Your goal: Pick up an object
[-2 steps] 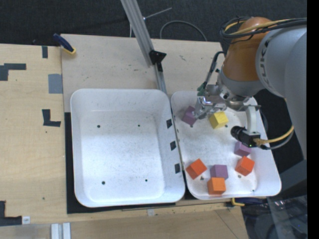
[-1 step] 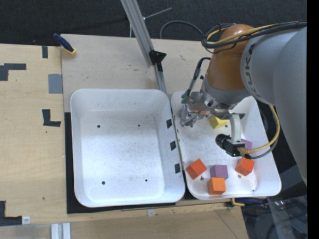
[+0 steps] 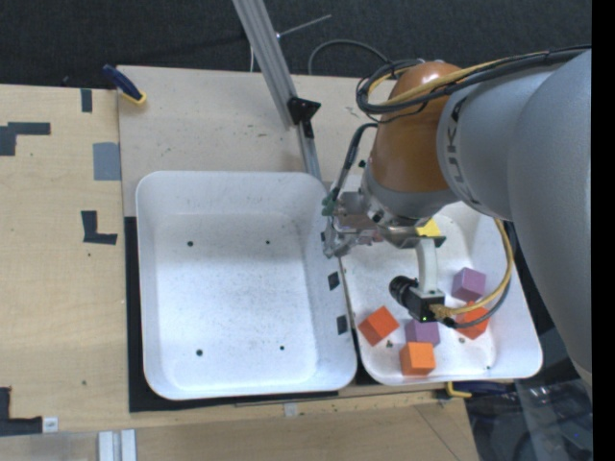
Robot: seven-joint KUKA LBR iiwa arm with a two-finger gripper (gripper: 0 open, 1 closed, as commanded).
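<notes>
Claw [image 3: 338, 241] hangs over right bin [image 3: 514, 353] at its left wall; can't tell its state. Orange cubes [image 3: 379, 325] [image 3: 417, 357], purple cubes [image 3: 470, 283] [image 3: 423, 332] lie near bin's front, w/ yellow piece [image 3: 430, 228] further back.

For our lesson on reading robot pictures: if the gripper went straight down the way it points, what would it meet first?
Probably the white floor of the right bin, near its left wall. The gripper hangs there, and the orange block lies nearer the camera, seemingly off that line. Depth is hard to judge.
</notes>
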